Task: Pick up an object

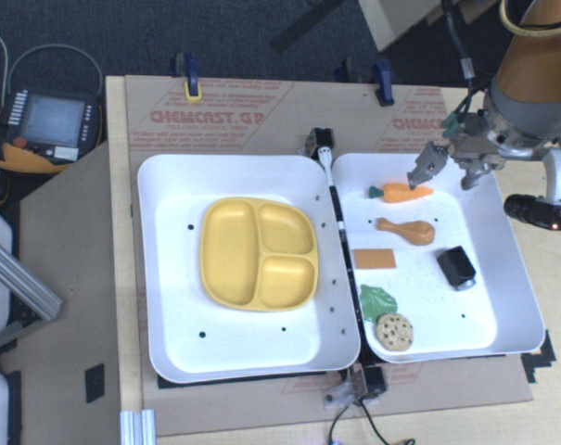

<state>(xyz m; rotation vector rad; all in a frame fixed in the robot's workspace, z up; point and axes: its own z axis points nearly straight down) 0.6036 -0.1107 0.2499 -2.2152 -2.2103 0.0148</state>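
Start at the left bin (159,248): a yellow divided tray (259,253) sits in its middle, and nothing there concerns the pick. Move across to the right bin (503,267). Along its left edge you have a tan cracker square (374,259), a green leaf (376,299) and, at the near-left corner, a cookie (393,332). Toward the far-left corner lies the carrot (402,193), with the drumstick (407,231) just beside it on the near side, and a black block (457,267) toward the right edge.

The gripper (449,169) hangs over the far edge of the right bin, spread wide with nothing between its fingers; the left fingertip looks close to the carrot's right end.

You are in the approach step, by my reading. Next you need to centre over the carrot, descend, then close across its width.
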